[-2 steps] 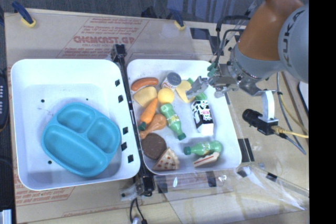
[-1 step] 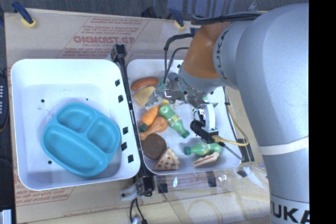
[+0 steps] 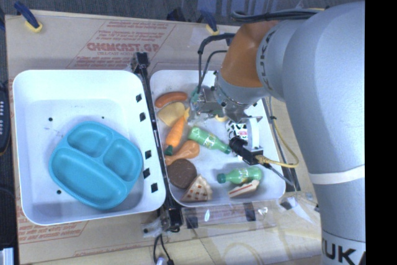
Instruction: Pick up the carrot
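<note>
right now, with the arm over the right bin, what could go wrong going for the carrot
The carrot lies packed among other toy food: a yellow piece at its upper end and an orange piece at its lower end, both apparently touching it. Closing fingers could catch a neighbour instead.

It also sits near the bin's left wall, leaving little room on that side.

The gripper sits up and right of the carrot, so a descent from here would likely miss it.
</note>
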Motion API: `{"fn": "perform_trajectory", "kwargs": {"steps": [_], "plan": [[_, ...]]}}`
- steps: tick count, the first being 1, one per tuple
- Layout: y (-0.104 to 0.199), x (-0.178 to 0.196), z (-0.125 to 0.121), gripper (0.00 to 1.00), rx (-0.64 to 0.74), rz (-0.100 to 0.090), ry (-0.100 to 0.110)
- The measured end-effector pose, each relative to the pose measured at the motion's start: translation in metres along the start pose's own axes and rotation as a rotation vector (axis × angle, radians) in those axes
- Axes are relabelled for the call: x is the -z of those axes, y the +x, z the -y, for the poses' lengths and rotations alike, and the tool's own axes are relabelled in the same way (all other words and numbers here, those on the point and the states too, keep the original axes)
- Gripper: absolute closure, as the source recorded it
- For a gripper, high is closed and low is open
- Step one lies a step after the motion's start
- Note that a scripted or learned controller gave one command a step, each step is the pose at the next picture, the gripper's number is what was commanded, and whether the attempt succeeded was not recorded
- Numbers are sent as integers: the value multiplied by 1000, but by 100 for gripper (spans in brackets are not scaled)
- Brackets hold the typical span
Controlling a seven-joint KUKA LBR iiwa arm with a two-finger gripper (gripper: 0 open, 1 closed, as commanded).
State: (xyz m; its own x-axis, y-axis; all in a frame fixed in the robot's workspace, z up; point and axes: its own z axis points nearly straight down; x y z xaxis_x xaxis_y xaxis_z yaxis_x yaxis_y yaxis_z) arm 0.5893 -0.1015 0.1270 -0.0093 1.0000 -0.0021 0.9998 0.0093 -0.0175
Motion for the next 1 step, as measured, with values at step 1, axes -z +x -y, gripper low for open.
{"fn": "perform_trajectory", "kwargs": {"steps": [1], "plan": [[65, 66, 46, 100, -58, -4, -10]]}}
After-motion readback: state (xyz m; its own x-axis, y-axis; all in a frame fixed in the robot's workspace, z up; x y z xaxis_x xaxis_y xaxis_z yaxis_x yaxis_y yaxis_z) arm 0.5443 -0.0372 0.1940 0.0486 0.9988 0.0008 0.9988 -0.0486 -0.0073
